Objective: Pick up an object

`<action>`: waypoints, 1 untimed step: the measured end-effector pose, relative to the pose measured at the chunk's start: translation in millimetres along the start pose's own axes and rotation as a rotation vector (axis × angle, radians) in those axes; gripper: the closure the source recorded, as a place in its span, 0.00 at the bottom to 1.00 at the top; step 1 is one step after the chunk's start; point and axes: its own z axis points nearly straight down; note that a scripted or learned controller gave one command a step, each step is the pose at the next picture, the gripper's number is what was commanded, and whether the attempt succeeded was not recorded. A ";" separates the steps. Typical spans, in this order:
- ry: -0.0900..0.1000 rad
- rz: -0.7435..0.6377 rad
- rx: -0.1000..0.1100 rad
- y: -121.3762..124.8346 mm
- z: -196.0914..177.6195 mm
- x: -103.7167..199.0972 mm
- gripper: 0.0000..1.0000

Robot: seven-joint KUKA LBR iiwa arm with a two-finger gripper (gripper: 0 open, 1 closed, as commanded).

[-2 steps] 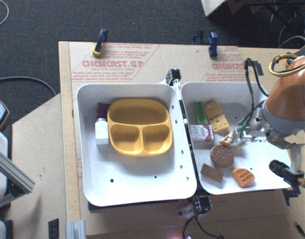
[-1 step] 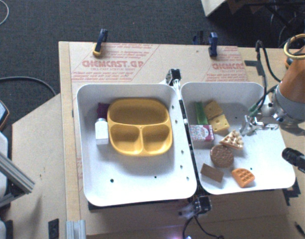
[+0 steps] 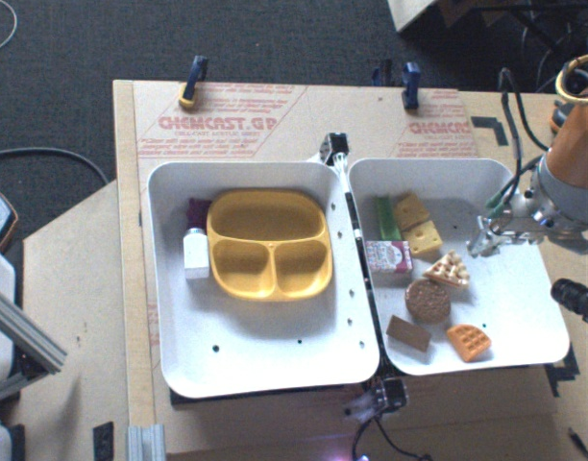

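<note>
Dark carpet surrounds a bench topped with printed board, and two shallow white bins sit on it side by side. Reaching in from the right of the camera view, the gripper (image 3: pixel 488 236) hangs over the right bin (image 3: pixel 525 305), close to that bin's outer wall and above bare floor. How far its fingers are spread I cannot tell; nothing is visible between them.

Every pickable piece in this bin lies toward the divider from the gripper, away from the arm's side. Nearest is a small waffle wedge (image 3: pixel 448 271), just beside and slightly toward the front edge from the gripper. Past it lie a round brown cookie (image 3: pixel 428 300), a pink carton (image 3: pixel 388 256), a yellow cheese block (image 3: pixel 416 224) and a green stick (image 3: pixel 385 217) whose long axis runs front to back along the divider. Farther front rest a brown slab (image 3: pixel 408 333) and an orange waffle (image 3: pixel 469 341).

Open floor lies under the gripper and toward the front corner, so a short move toward the divider looks unobstructed. Pieces there sit close together, which could foul a grasp.

Beyond the divider, the left bin (image 3: pixel 179 344) holds a yellow tray (image 3: pixel 269 245) and a small white bottle (image 3: pixel 196 253).
</note>
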 end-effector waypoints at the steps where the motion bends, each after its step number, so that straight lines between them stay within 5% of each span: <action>1: 0.005 -0.006 0.005 -7.2 -9.1 57.3 1.00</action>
